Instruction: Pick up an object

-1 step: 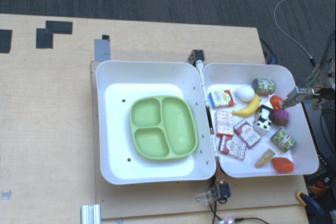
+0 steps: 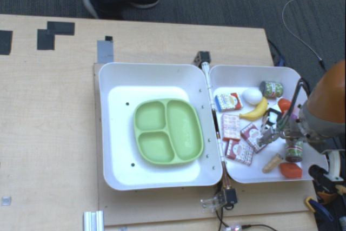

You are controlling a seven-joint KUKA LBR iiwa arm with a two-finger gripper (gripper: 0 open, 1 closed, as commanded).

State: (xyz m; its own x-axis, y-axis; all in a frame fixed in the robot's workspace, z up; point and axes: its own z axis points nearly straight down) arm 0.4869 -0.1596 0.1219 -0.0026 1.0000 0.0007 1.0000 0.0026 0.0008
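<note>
Bench (image 2: 48, 116) of pale wood, seen from above, bearing two shallow white bins set side by side and touching along their inner rims. Left bin (image 2: 108, 116): a light green divided tray (image 2: 168, 131) with three compartments lies at its centre, well clear of all four walls. Right bin (image 2: 238, 70): loose small objects crowd its middle and far half. Along its left wall lie several flat red-and-white packets (image 2: 231, 127), one overlapping the next, with a further small packet bearing blue print (image 2: 227, 101) just beyond them. Toward the far edge rest a white egg-shaped object (image 2: 252, 96) and, touching it on the near side, a yellow banana (image 2: 256, 110). A green-labelled can (image 2: 272, 88) lies on its side near the far right corner. The gripper (image 2: 268, 135) hangs low over the middle of the right bin, just beside the packets; whether its fingers are spread or closed cannot be told from here, and nothing is seen held. Near the bin's near edge lie a tan stick-shaped object (image 2: 272, 163) and, to its right, a red-orange rounded object (image 2: 292, 170). The arm (image 2: 327, 105), grey with an orange band, enters over the bin's right wall.
</note>
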